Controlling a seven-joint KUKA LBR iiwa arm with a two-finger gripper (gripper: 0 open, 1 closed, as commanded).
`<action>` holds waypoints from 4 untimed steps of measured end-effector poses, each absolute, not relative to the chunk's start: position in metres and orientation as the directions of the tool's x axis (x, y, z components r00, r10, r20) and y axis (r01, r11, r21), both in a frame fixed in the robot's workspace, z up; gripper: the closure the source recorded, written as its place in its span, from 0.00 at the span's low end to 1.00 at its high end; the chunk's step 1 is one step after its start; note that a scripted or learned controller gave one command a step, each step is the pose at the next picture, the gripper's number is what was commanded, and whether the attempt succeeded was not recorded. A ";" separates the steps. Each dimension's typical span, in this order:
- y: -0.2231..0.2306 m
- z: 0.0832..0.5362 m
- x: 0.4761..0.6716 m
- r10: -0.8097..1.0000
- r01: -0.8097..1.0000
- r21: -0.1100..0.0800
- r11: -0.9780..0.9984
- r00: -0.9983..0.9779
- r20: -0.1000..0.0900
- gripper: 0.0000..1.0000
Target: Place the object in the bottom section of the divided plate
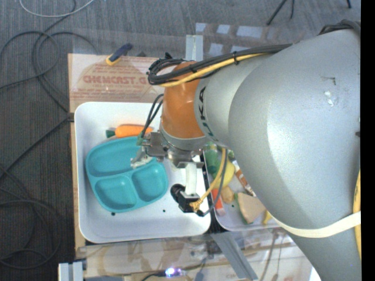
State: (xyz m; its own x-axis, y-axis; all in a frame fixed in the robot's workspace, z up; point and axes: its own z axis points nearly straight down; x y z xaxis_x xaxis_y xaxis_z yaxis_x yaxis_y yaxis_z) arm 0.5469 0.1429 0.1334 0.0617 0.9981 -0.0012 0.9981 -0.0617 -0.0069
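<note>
A teal divided plate (pixel 123 177) lies in the left white bin (pixel 88 227), with one large section at its upper left and two smaller ones along its lower edge. A toy carrot (pixel 129 130), orange with a green top, rests in the bin just beyond the plate's far rim. My gripper (pixel 143 156) hangs below the orange wrist band (pixel 181 107), over the plate's right rim near where the sections meet. The wrist hides much of it, and I see nothing that it clearly holds.
The grey arm covers most of the right bin (pixel 225 221), where several toy foods lie, including a yellow banana (pixel 214 186) and a tan wedge (pixel 252 206). A black cable connector (pixel 184 199) dangles over the left bin's right side. A cardboard sheet (pixel 111 78) lies behind the bins.
</note>
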 end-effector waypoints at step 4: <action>0.085 0.282 0.484 0.998 0.998 -0.008 -0.056 0.056 0.000 1.00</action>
State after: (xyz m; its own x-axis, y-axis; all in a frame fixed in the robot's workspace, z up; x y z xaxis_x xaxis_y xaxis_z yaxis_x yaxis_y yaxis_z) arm 0.4836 0.0852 0.2824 0.0565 0.9984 -0.0001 0.9984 -0.0565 -0.0081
